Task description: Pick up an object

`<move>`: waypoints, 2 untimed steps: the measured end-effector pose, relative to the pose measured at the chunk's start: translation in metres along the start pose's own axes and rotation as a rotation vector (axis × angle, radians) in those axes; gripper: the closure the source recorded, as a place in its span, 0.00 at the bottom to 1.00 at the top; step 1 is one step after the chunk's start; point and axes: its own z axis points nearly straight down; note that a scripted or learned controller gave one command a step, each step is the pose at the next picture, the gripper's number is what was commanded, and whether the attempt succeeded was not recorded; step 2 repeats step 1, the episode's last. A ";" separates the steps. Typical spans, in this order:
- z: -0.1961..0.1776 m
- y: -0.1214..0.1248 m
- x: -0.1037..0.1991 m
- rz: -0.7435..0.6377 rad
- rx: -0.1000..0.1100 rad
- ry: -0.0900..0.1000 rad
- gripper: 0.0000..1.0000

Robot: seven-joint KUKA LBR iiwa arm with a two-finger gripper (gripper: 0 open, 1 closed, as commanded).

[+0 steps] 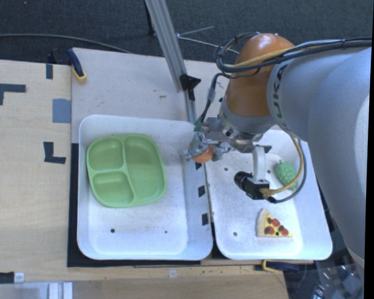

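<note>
The jaws of the gripper (203, 150) close on a small orange object (202, 156), held over the ridge where the two bins meet. Left of that ridge lies a green divided plate (125, 170); right of it, in the right bin (306, 242), a pizza-slice toy (271, 225) and a green ball (285, 172).

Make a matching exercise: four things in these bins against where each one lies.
Things:
1. green tray
2. pizza slice
3. green ball
4. orange object

Places:
A. right bin, near its front edge
B. at the divide between the bins, under the hand
C. left bin
D. right bin, by its right wall

Pairs: 1-C, 2-A, 3-D, 4-B
</note>
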 end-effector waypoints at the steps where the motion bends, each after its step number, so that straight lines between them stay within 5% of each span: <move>1: -0.015 -0.009 0.054 -0.001 -0.002 0.000 1.00; 2: -0.015 -0.009 0.054 -0.001 -0.002 0.000 1.00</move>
